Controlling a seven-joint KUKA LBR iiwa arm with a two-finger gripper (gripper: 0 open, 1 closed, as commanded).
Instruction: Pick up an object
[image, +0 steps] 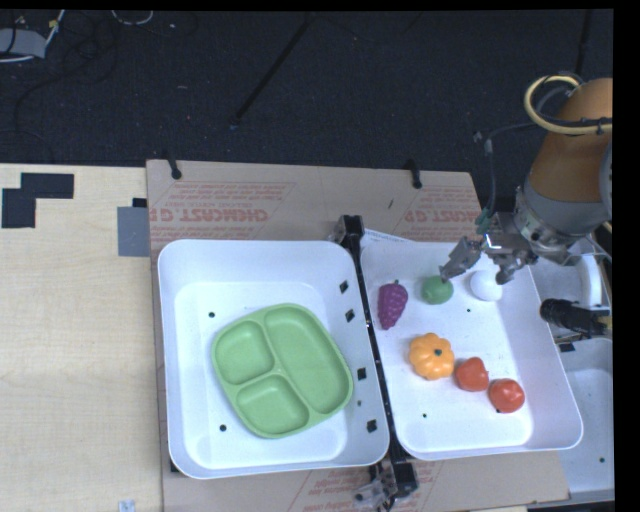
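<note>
The arm's gripper (487, 262) hangs over the far end of the right bin (545, 420), fingers (459, 261) spread open and gripping nothing. A white ball (486, 286) lies just below the gripper, with a green round fruit (436, 290) beside it. Nearer the camera from that green fruit sit a purple grape bunch (391, 304), an orange pumpkin (431, 356) and two red tomatoes (472, 374). The left bin (185, 290) holds a green divided plate (281, 370).
</note>
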